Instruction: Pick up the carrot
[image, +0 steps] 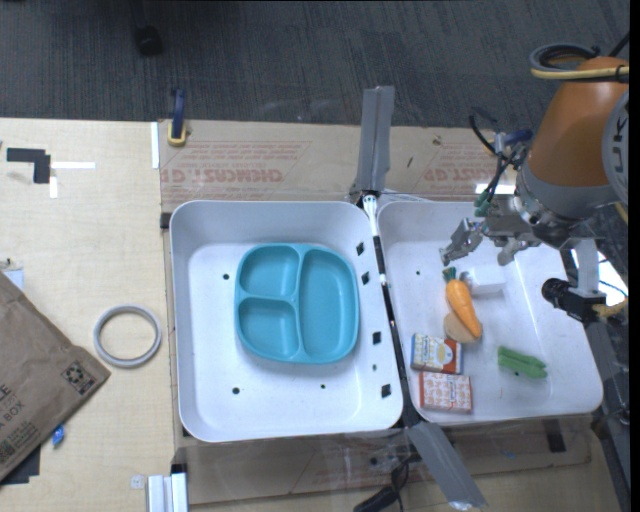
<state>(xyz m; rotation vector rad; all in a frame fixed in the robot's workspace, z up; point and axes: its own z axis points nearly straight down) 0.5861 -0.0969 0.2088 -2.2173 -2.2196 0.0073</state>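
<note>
Two white bins sit side by side at the middle of the frame, split by a grey divider (377, 140) that runs up past their top edges. Across the left bin (195, 330) a teal tray (298, 302) takes the centre, with bare white floor all round it out to the walls.

At the right bin (560, 400) things are tighter. Its lower half holds the carrot (460, 303), which lies just left of centre with its green top toward the upper edge, touching a tan piece (461, 327) below it. Two small boxes (441, 353) (445, 392) lie under those, near the bottom left corner, and a green piece (522, 362) lies apart at lower right. Open floor remains along the bin's top edge and right side.

From the upper right of the frame the arm (575, 120) comes in, its orange band cut off by the frame's right edge. Cables and brackets crowd the wrist, so its parts are hard to separate. A small white block (487, 287) sits just right of the carrot's top.

Over the bin's upper middle hangs the gripper (484, 243), just above the carrot's green end and apart from it. Its fingers (461, 245) stand spread, with nothing between them.

At far left, on the bench, lie a tape ring (127, 334) and a cardboard box (35, 385), the latter cut by the frame edge.
</note>
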